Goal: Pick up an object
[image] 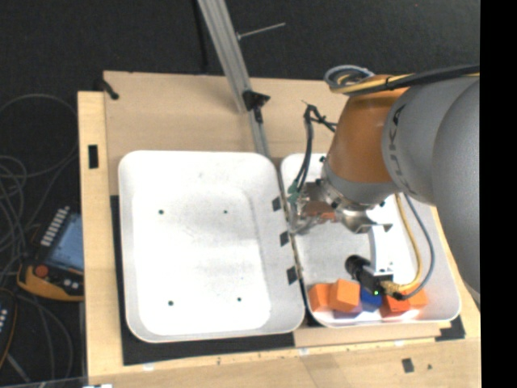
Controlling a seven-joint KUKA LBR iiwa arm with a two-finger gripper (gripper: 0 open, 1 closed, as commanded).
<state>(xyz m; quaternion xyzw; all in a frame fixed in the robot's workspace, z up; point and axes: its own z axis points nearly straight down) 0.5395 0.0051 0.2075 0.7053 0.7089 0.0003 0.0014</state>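
In the right bin [448, 305], an orange block [334, 296] lies against the front wall. A second orange piece [397, 302] sits to its right, with a small blue thing [372, 297] between them. My gripper [305, 210] hangs over the bin's left side, near the wall shared with the left bin and farther back than the blocks. The big grey and orange wrist covers the back of this bin and hides whatever lies under it.
The left bin [129, 241] stands beside the right one on the wooden bench. A slanted metal rail [230, 51] runs from the back down to the gap between the bins. Cables and a handheld unit [60, 253] lie off the bench at left.
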